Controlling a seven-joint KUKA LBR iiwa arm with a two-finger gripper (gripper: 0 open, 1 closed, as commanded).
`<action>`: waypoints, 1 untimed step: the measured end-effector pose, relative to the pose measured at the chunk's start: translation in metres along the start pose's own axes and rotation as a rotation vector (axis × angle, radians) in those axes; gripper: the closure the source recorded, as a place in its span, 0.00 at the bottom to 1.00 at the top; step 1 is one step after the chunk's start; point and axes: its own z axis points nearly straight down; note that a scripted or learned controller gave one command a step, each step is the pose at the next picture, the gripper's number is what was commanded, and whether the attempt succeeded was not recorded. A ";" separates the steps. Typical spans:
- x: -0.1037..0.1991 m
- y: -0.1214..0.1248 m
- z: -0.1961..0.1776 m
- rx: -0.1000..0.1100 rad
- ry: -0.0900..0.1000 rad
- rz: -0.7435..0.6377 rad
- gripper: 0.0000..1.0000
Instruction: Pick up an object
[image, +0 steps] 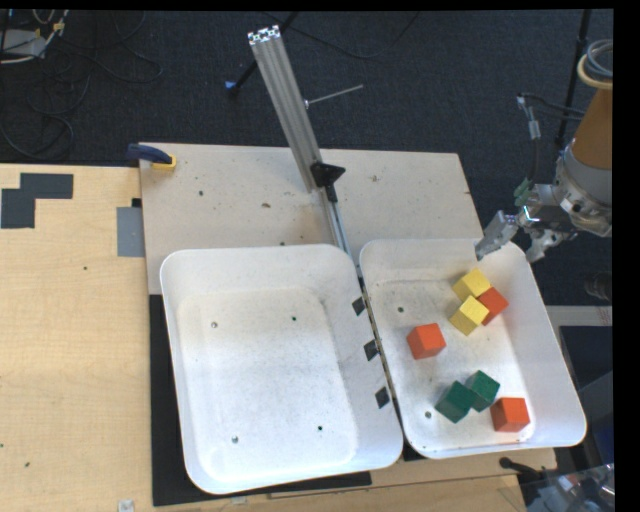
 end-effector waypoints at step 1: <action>0.000 0.001 -0.003 -0.005 -0.001 -0.003 0.00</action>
